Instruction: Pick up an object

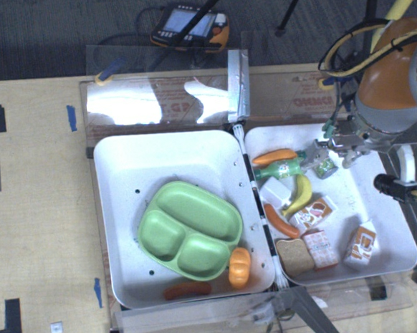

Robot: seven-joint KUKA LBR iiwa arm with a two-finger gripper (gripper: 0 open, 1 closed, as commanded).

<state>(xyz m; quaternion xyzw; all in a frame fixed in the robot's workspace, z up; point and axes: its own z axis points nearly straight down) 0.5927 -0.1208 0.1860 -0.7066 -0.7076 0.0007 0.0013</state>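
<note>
My gripper (335,154) hangs over the back of the right bin (396,216), below the orange wrist band. A small green and white item (326,167) sits right at its tip; whether it is held is unclear. Just left of it lie an orange carrot (274,156) and a green bottle (278,169). A yellow banana (300,194), a white block (274,191), a red sausage (280,221), an orange snack packet (315,213), a bread slice (295,256), a pink cracker pack (321,249) and a small carton (362,244) fill the bin's middle and front.
The left bin (122,169) bears a green divided plate (189,230), an orange pumpkin-like toy (239,267) and a dark red sausage (187,291) at its front. A metal divider (238,88) and cardboard stand behind the bins. Cables hang at the right.
</note>
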